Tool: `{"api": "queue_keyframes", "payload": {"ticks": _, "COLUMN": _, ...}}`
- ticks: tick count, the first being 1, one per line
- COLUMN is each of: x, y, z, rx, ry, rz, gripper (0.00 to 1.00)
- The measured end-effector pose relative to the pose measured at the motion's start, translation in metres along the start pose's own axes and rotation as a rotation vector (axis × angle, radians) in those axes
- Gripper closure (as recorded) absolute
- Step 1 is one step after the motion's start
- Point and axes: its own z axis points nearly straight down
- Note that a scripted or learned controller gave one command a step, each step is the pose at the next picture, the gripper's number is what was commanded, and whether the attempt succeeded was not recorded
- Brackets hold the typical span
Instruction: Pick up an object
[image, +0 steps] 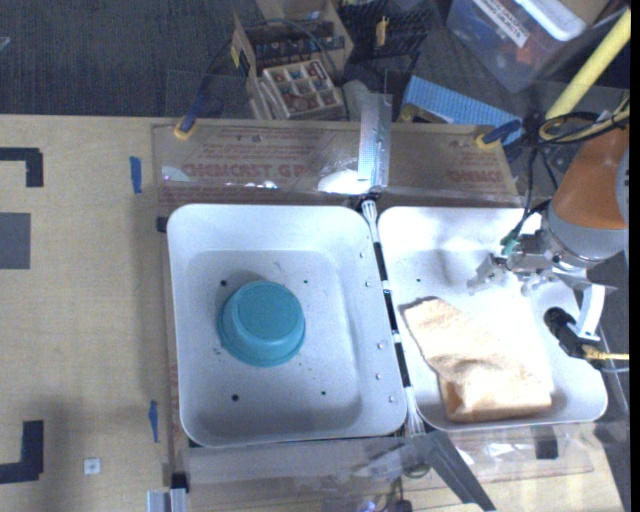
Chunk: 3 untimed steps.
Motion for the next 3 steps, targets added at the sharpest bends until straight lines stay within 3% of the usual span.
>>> {"api": "queue_keyframes", "payload": {"ticks": 1, "x": 0.006, "y": -0.005, "z": 0.035, "rx": -0.002, "ry": 0.001, "rz": -0.009, "gripper": 0.0}}
{"api": "queue_keyframes", "payload": {"ticks": 2, "x": 0.023, "y": -0.004, "z": 0.018, "rx": 0.0, "ry": 0.0, "rz": -0.027, "gripper": 0.0}}
{"api": "queue_keyframes", "payload": {"ticks": 3, "x": 0.081, "y": 0.024, "z": 0.035, "rx": -0.006, "ry": -0.001, "rz": -0.22, "gripper": 0.0}}
